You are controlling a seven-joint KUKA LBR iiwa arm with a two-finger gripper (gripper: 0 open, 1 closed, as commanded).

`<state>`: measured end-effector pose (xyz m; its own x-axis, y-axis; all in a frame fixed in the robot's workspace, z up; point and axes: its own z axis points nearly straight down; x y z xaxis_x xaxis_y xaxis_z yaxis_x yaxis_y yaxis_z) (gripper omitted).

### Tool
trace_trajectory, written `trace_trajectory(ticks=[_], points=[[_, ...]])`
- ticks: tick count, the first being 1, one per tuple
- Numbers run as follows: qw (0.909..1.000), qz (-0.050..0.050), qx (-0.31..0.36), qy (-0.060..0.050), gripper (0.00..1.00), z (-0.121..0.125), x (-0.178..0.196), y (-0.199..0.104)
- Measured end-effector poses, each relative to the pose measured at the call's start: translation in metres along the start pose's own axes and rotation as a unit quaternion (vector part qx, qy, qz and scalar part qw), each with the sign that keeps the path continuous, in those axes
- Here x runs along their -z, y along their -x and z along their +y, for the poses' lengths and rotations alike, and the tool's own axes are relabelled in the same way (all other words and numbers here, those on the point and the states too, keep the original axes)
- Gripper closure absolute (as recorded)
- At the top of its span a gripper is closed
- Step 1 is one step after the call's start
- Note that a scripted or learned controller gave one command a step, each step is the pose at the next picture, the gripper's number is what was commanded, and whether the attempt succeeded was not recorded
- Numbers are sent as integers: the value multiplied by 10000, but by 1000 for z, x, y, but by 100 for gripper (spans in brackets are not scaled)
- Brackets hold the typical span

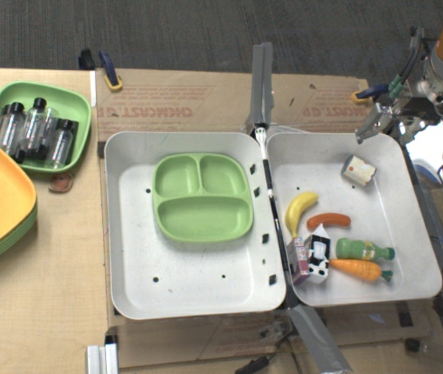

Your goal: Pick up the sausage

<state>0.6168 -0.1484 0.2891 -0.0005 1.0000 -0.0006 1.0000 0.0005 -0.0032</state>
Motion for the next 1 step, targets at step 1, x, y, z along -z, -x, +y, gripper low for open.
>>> trace_trajectory(ticks=[1], points=[[9934,4,1150,6,0,-104,-72,34]])
